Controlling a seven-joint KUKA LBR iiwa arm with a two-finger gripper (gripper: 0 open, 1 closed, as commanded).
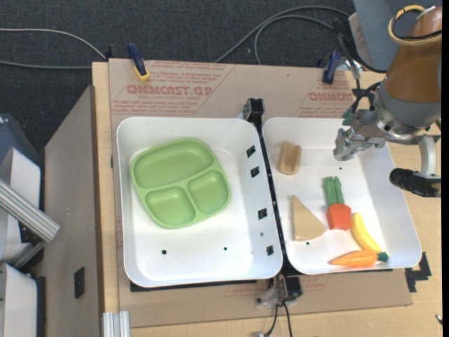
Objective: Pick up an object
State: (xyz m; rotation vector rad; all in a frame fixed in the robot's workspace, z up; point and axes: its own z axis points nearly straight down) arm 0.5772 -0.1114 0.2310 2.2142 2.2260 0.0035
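Note:
The right bin (393, 188) holds a tan bread roll (289, 157), a beige wedge of cheese or bread (306, 220), a red vegetable with a green stalk (335, 202), a yellow banana (365, 232) and an orange carrot (356, 259). My gripper (349, 146) hangs over the back of this bin, to the right of the roll and above the green stalk. Nothing shows between its fingertips.
The left bin (140, 258) holds a green divided plate (181, 182). A black divider with clips (261, 188) runs between the bins. Blue clamps (138, 62) pin the cardboard sheet (210, 83) at the back. Cables run behind the bench.

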